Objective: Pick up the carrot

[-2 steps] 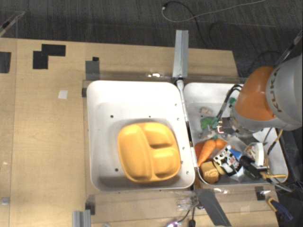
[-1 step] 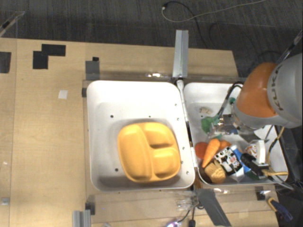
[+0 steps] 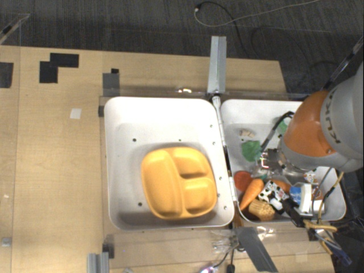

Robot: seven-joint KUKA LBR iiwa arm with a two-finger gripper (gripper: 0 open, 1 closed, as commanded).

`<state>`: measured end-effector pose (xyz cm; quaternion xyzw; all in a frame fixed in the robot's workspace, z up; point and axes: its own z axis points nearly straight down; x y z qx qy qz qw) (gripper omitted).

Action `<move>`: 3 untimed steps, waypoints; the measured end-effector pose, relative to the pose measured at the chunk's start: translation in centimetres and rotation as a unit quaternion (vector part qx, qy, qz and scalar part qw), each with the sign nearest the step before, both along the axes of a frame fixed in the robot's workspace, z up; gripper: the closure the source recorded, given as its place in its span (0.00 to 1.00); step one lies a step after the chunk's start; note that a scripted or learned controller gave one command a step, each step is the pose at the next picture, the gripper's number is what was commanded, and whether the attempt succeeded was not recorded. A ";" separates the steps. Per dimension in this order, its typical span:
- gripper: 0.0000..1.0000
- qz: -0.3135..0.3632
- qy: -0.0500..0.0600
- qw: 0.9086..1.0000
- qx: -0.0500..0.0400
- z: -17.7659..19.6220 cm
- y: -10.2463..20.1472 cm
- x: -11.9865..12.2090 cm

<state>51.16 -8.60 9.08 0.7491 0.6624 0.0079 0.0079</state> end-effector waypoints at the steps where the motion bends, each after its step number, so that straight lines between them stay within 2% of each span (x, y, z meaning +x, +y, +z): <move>1: 1.00 -0.137 0.008 0.991 0.002 6.3 -4.0 11.9; 2: 0.00 -0.137 0.008 0.991 0.002 6.3 -4.0 11.9; 3: 0.00 -0.137 0.005 0.990 0.003 -0.2 -1.6 8.7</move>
